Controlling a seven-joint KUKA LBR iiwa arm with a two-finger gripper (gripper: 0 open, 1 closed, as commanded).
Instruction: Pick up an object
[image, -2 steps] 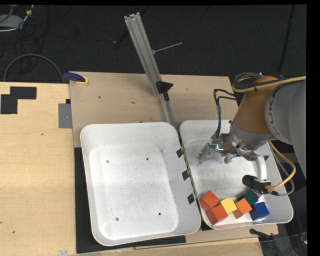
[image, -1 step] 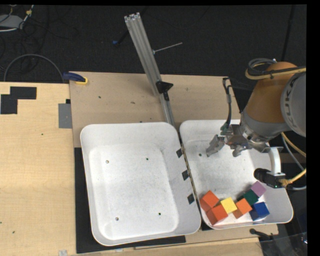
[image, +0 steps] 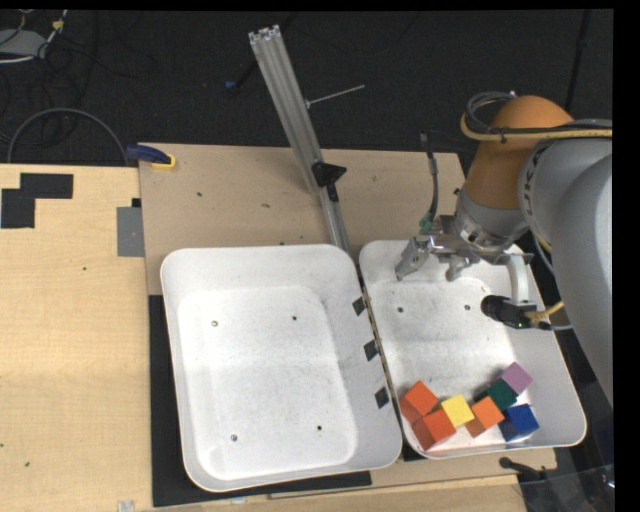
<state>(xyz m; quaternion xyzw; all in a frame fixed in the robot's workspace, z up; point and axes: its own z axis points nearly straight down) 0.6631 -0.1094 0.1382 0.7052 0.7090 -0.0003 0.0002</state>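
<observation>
gripper (image: 432, 262) spread open over the right bin's (image: 430, 310) far end, pinching nothing.
the blocks (image: 468, 408) cluster at the bin's near right corner, well apart from it, their row running left to right.

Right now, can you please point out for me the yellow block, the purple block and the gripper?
yellow block (image: 457, 410): camera view, on its top face.
purple block (image: 516, 378): camera view, on its top face.
gripper (image: 434, 262): camera view, midway between its fingertips, above the far end of the right bin (image: 440, 300).
</observation>
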